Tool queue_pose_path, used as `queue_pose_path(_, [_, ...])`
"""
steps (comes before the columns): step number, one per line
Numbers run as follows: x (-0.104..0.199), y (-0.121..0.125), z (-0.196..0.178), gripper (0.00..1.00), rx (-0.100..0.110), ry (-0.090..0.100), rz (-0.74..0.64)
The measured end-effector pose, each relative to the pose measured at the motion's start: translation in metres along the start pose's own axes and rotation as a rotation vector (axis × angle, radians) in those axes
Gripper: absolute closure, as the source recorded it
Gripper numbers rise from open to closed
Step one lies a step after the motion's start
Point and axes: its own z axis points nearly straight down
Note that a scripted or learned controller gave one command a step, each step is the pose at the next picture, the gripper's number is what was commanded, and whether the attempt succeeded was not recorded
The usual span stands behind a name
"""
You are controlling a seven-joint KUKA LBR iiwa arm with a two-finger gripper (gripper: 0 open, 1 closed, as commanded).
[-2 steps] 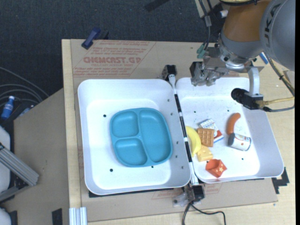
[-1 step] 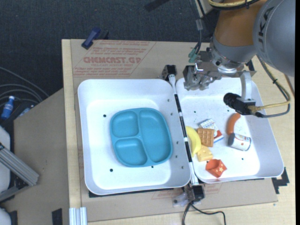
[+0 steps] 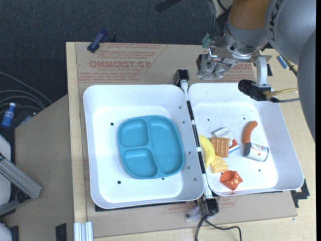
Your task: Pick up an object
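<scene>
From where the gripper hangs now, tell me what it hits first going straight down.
Probably the cardboard bench top just behind the right bin's far rim, not the toys. The gripper points down there, though depth is hard to judge.

A large robot arm (image 3: 296, 19) is showing smooth, rounded grey casing at the two o'clock corner of the view. An orange band (image 3: 251, 6) is wrapping around it just above a grey wrist ring. Below that, a small metal gripper (image 3: 215, 67) of silvery brackets and fittings is hanging. Thin dark cables are running along the arm at twelve o'clock.
</scene>
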Motion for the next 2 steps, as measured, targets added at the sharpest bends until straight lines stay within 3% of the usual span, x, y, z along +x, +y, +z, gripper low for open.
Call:
queue_pose_path(1, [0.0, 0.0, 0.0, 0.0, 0.0, 0.0, 0.0])
queue_pose_path(2, [-0.041, 0.001, 0.076, 0.0, 0.004, 0.0, 0.002])
